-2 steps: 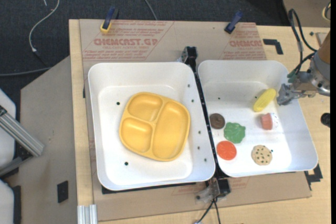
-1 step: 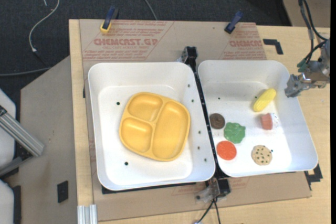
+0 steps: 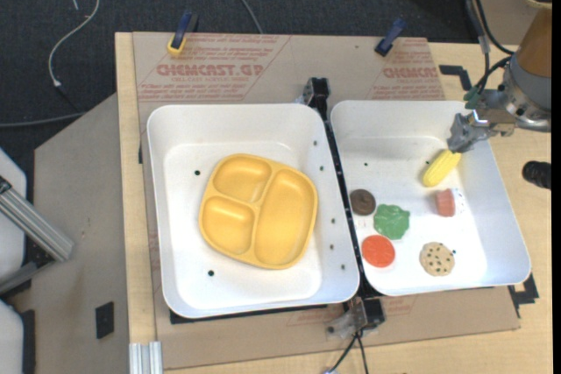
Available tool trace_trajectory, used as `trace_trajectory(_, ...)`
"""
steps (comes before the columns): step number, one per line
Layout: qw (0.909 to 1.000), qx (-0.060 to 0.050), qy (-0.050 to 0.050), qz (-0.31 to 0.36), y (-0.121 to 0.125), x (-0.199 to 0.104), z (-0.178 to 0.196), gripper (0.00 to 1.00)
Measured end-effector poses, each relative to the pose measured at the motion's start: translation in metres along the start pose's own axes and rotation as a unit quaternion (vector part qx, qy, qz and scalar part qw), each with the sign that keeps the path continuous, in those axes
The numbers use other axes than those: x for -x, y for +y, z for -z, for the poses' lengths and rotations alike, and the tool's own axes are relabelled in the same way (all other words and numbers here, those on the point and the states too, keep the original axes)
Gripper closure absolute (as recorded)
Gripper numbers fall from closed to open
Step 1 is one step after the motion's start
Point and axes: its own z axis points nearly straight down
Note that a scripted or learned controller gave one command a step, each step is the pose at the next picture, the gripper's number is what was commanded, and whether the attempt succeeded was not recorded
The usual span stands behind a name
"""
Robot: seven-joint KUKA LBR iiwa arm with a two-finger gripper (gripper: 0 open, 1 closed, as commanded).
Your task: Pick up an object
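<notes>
Your arm reaches in from the right, wrist angled down over the far right part of the right bin. The claw sits just above the corn cob; you cannot tell how far it is open, and nothing is visibly gripped. The corn cob lies on the bin floor, long axis diagonal, upper end toward the claw, lower end pointing near-left.
</notes>
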Motion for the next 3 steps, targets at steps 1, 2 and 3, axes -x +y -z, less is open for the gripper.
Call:
trace_trajectory(1,1.0,-0.002,0.001,-0.001,0.004,-0.056,-0.007,1.0)
trace_trajectory(2,1.0,0.0,0.0,-0.001,0.011,-0.109,0.004,1.0)
trace_trajectory(3,1.0,-0.001,0.0,-0.002,0.021,-0.165,-0.005,1.0)
